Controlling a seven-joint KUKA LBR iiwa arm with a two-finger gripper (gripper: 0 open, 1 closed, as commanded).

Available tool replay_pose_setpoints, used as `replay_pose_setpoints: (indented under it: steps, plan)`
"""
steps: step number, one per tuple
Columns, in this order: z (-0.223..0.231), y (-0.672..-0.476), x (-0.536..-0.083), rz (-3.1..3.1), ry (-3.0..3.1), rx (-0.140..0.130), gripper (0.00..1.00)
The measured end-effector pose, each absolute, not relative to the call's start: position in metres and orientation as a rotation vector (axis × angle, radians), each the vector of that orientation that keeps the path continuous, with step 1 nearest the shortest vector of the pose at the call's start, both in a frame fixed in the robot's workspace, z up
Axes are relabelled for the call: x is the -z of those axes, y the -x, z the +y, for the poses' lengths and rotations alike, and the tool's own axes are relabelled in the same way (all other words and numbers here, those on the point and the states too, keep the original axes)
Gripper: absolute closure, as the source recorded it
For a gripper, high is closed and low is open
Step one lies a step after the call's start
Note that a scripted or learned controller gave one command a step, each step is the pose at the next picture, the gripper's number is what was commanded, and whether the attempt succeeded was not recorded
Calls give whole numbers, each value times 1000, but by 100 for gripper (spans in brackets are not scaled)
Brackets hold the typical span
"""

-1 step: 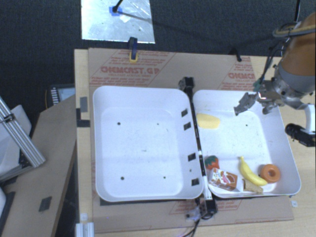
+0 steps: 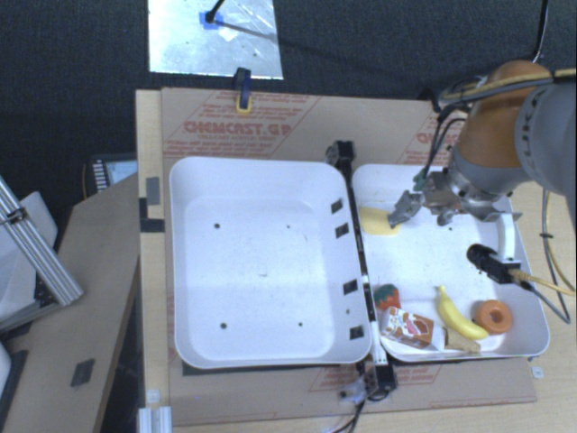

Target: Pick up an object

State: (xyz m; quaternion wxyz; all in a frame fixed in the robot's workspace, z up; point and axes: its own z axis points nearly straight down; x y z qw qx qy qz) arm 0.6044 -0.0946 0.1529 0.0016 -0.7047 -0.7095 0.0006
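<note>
Even, bright overhead light; white bins (image 2: 261,174) nearly glare, soft shadows, slight blur.

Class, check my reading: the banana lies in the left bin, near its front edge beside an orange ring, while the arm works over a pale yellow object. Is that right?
One slip. The camera view shows the banana in the right bin, not the left. The rest holds: it lies near the front edge beside the orange ring, and the gripper is over the pale yellow object.
</note>
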Motion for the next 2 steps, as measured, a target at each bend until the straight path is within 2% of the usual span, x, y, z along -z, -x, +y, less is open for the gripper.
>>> replay_pose_setpoints:
  steps: [1,2]
  plan:
    - [-84,-618,-102,-2227,2213,-2,0]
    - [-118,-672,-85,-2232,2220,6,0]
